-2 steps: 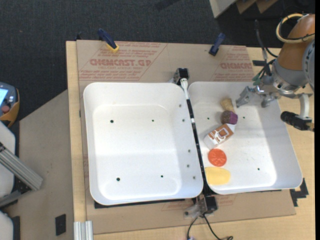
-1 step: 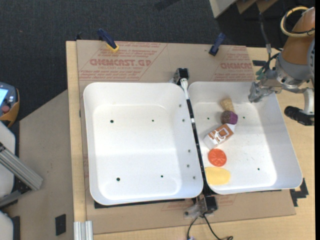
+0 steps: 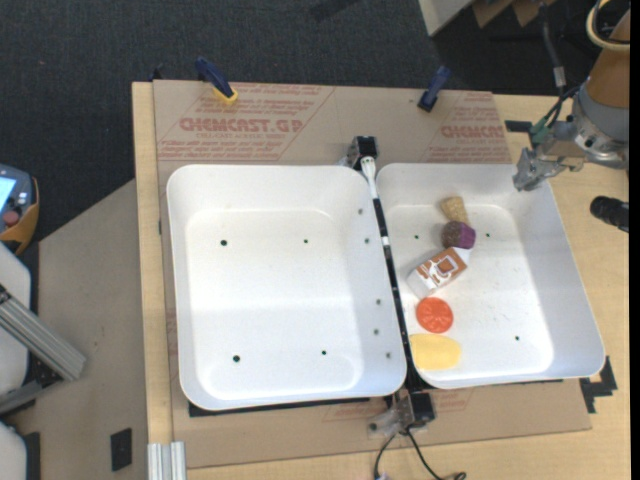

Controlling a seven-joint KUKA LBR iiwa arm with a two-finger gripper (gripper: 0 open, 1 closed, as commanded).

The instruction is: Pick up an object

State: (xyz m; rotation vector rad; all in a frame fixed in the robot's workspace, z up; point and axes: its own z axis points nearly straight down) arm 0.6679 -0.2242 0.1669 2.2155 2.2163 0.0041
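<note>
1. Gripper [image 3: 528, 171] hangs over the far right corner of the right bin [image 3: 560, 268], near its rim; I cannot tell how the jaws stand, they are too small and dark.
2. Objects lie in a loose line down the left side of this bin: a tan piece [image 3: 455, 207], a purple ball [image 3: 459, 235], a small carton [image 3: 441, 269], a red disc [image 3: 434, 315] and a yellow piece [image 3: 436, 352].
3. For a good pick, I would choose the tan piece or the purple ball, as they are nearest to the gripper. They almost touch, so the jaws should close across one only, coming straight down.
4. The yellow piece lies at the front rim and close to the wall between the bins; there is little room for a finger there.
5. The middle and right of this bin are bare, so the arm can cross freely. The left bin [image 3: 270, 278] has a bare floor too.
</note>
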